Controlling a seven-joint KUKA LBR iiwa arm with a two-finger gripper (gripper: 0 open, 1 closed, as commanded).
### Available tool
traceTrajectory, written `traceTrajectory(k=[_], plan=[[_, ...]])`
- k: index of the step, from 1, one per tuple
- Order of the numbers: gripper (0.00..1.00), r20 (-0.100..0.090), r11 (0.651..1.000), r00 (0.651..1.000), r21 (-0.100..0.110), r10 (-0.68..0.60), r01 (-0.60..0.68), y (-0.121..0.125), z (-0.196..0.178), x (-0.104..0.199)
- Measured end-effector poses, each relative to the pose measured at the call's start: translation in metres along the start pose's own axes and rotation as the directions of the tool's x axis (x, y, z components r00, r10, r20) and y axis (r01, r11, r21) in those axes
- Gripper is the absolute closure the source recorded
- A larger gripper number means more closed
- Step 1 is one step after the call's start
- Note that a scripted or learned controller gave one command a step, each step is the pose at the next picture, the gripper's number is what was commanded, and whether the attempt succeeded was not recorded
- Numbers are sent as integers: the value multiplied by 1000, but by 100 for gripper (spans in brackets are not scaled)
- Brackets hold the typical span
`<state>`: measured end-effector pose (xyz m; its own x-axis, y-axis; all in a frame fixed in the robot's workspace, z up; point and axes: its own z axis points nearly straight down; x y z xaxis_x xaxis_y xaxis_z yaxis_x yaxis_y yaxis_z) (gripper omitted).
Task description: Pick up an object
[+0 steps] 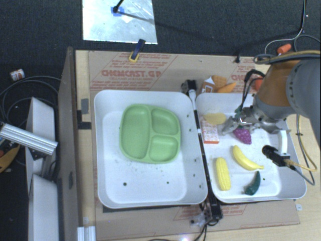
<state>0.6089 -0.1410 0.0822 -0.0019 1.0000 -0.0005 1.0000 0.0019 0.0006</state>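
1. Purple grapes (243, 134) lie centre-right in the right bin (296, 182), touching the gripper (234, 124).
2. Finger state: cannot tell.
3. Banana (245, 158), corn (222, 173) crowd the lower edge.

You are looking through 1 fixed camera, sitting above the desk (150, 67) and tilting down at a slant. It is taking in both white bins side by side: the left bin (108, 149) is lying near the middle of your frame, the right bin (293, 182) is reaching toward the right edge. It is standing far enough back that dark floor (40, 24) is showing above and to the left. The arm (286, 87) is entering from your right.
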Motion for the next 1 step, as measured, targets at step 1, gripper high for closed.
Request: traceTrajectory(k=[1], plan=[[100,0,1000,1000,-4,0,0,1,-13,0]])
